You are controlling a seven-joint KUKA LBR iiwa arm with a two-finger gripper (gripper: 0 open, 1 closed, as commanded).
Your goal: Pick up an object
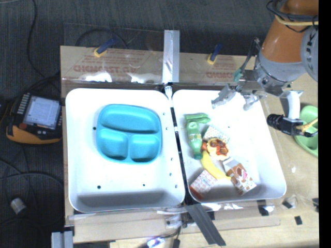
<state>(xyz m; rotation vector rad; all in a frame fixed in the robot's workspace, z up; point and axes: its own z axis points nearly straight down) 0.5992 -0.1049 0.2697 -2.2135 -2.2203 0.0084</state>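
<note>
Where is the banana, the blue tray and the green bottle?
banana [212, 166]: camera view, middle of its yellow body.
blue tray [128, 132]: camera view, ridge between its compartments.
green bottle [194, 133]: camera view, middle of its body.

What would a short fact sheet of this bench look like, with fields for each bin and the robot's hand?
left bin: holds a blue divided tray
right bin: holds a green bottle, a banana and small snack packets, clustered together
end effector: above the right bin's far edge, fingers open, holding nothing
arm: grey with an orange band, reaching in from the right
</note>
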